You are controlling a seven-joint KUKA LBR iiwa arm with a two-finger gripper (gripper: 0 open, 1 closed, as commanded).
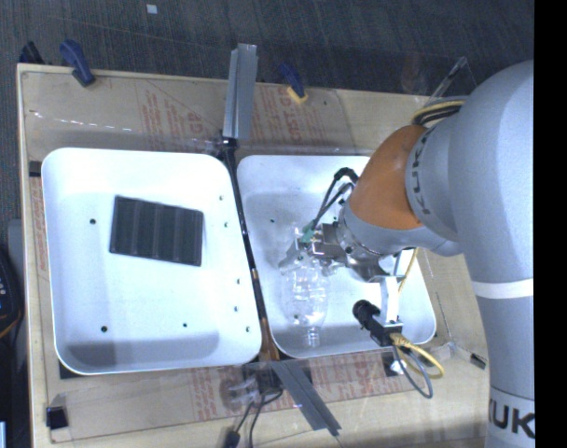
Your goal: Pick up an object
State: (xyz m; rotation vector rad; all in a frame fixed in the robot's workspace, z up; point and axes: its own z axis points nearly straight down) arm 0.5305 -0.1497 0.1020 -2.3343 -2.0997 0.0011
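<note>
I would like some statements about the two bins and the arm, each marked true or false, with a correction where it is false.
1. A dark ribbed rectangular pad lies in the left bin. True.
2. A clear plastic bottle lies in the right bin. True.
3. The arm is over the left bin. False: it reaches over the right bin, and the gripper sits at the bottle's upper end.
4. The clear bottle stands upright on the bench outside the bins. False: it lies inside the right bin.
5. Blue clamps sit on the bench's far edge. True.
</note>
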